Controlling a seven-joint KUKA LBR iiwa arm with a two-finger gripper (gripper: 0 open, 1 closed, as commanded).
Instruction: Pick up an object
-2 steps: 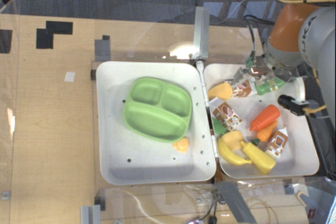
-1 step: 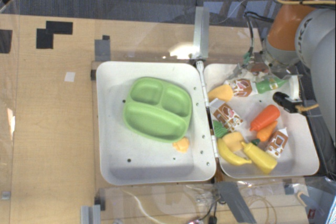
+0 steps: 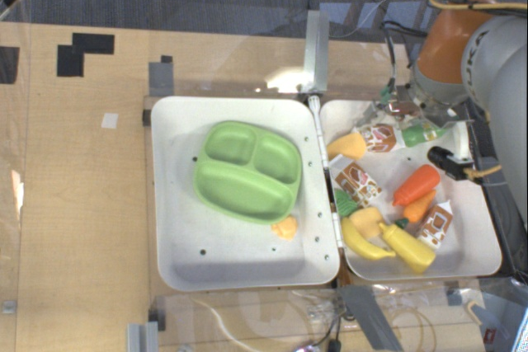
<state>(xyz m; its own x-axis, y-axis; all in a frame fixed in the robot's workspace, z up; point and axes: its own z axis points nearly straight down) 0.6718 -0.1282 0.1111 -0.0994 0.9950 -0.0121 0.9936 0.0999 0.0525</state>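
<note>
The right bin [image 3: 483, 260] holds several toy foods. Among them are an orange carrot [image 3: 417, 184], a yellow banana [image 3: 361, 241], a yellow bottle [image 3: 407, 248], a green bottle [image 3: 423, 133], a yellow pear-like piece [image 3: 346, 146] and brown-and-white snack packets [image 3: 356, 181]. My gripper [image 3: 396, 105] hangs low over the bin's far edge, just above the green bottle and the packet [image 3: 381, 138] beside it. The wrist and its orange band [image 3: 445, 45] hide most of the gripper. I see nothing held in it.
The left bin [image 3: 177, 260] carries a green divided plate [image 3: 247, 169] and a small orange piece [image 3: 285, 227] near its right wall. A metal post [image 3: 317, 49] stands behind the gap between the bins. Cables trail at the upper right.
</note>
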